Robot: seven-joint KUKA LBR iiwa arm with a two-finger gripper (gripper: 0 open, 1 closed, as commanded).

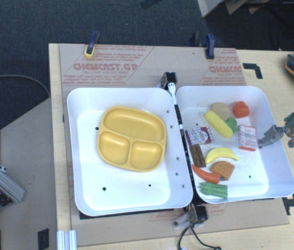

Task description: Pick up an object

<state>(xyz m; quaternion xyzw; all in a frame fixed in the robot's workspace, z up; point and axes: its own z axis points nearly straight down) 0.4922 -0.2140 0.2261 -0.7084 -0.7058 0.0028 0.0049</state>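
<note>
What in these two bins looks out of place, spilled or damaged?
Nothing stands out. The yellow divided plate lies flat and upright in the left bin. The toy foods, among them a corn cob, a banana and a tomato, lie loose inside the right bin, none over its rim.

Left bin (84,181) just has a yellow divided plate (131,138) sitting in it, tabletop (136,64) is cardboard-covered, with two clamps, one yellow (90,47), one blue (209,45), on the far edge.

Right bin (277,184): toys crowd left half; right side bare. Left bin (84,191): yellow tray (131,138) centred.
</note>
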